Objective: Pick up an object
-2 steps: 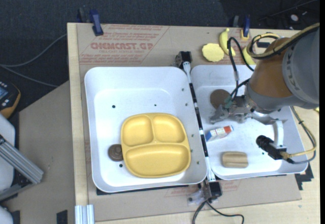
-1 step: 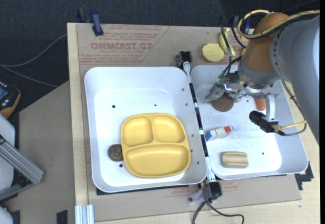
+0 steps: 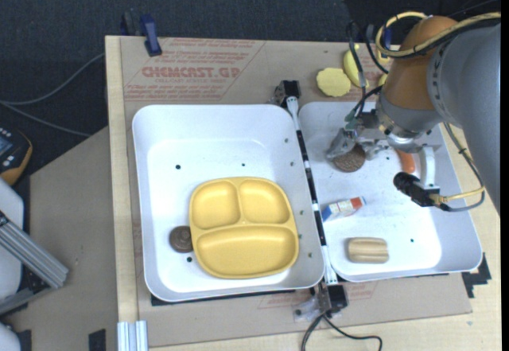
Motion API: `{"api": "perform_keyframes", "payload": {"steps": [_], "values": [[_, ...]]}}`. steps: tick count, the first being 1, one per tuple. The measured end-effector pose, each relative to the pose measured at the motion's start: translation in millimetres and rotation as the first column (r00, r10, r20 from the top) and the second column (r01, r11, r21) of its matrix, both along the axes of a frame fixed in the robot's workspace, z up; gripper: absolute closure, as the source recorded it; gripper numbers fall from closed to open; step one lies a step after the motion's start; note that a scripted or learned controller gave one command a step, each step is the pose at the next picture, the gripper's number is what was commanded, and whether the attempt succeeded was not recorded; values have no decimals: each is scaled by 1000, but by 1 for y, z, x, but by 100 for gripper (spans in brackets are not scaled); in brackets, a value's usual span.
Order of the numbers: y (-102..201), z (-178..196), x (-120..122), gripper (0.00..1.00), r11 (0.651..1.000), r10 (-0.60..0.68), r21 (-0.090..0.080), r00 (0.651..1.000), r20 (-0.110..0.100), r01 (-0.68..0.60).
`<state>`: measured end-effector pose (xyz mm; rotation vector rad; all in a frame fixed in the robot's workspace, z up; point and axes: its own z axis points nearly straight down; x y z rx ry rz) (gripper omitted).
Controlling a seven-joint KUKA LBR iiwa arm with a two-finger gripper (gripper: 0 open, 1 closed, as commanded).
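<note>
Gripper low in the right bin, over a brown cookie.

Whether the jaws are wide or narrow cannot be told. Nearer in that bin lie a tube and a tan block. The left bin holds a yellow tray with a brown disc just left of it.

Two white bins, one yellow divided plate, two brown cookies, one tube.
</note>
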<state>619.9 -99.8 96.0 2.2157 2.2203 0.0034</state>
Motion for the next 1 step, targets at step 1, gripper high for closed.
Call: {"api": "perform_keyframes", "payload": {"steps": [1], "values": [[67, 95, -24, 100, 1000, 5, 4, 1000, 4, -5]]}}
